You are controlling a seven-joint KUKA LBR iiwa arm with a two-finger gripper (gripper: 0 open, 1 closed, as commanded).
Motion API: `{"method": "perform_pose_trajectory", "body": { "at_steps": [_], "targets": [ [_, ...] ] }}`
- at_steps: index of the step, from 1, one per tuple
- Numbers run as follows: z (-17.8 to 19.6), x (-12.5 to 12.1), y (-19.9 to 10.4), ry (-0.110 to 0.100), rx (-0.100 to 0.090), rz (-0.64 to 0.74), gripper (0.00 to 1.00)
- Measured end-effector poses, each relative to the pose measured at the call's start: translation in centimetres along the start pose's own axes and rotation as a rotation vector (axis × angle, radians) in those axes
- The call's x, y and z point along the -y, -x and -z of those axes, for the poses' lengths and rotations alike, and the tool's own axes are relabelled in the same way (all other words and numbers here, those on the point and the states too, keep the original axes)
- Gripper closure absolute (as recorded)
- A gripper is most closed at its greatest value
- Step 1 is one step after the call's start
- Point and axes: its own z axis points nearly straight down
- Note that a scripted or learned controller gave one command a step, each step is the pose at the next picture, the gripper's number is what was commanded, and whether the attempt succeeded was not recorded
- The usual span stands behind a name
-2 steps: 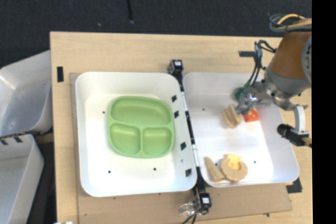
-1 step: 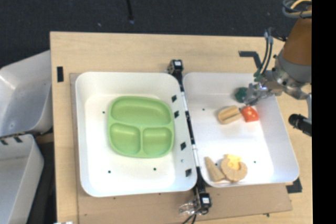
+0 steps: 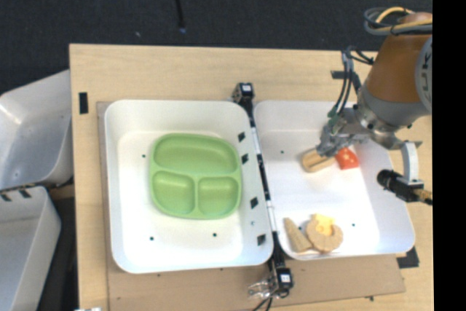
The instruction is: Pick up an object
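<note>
1. We start at the pincer (image 3: 333,144), low over the far part of the right bin (image 3: 378,229), hanging from the grey arm (image 3: 393,76) with its orange band that reaches in from the right.
2. Its tips sit right on top of a little cluster of objects, and from this slanted overhead angle we cannot tell whether it is spread wide, pinched narrow, or gripping anything.
3. Just at the tips we see a tan block (image 3: 317,160), lying tilted on the bin floor, its right end tucked under the pincer.
4. Touching or just beside that, on its right, we spot a small red-orange piece (image 3: 347,159), partly hidden by the pincer body.
5. We cannot say that either one is lifted; both look to be resting on the white floor.
6. Moving outward and nearer to us, there is a round tan-and-yellow item (image 3: 324,231) in the near part of the same bin, with a tan wedge (image 3: 295,235) just to its left, close against the near wall.
7. Across the divider, well apart from the arm, we find the left bin (image 3: 124,229) holding a green divided plate (image 3: 195,175), flat, with three compartments.
8. Both bins sit side by side on the wooden bench (image 3: 182,62), against a dark floor beyond.
</note>
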Motion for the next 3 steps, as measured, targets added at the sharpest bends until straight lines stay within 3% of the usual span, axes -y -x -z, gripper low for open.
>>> {"method": "perform_pose_trajectory", "body": {
  "at_steps": [3],
  "targets": [
    [1.2, 4.6, -14.5, -0.002, 0.000, 0.001, 1.00]
  ]
}}
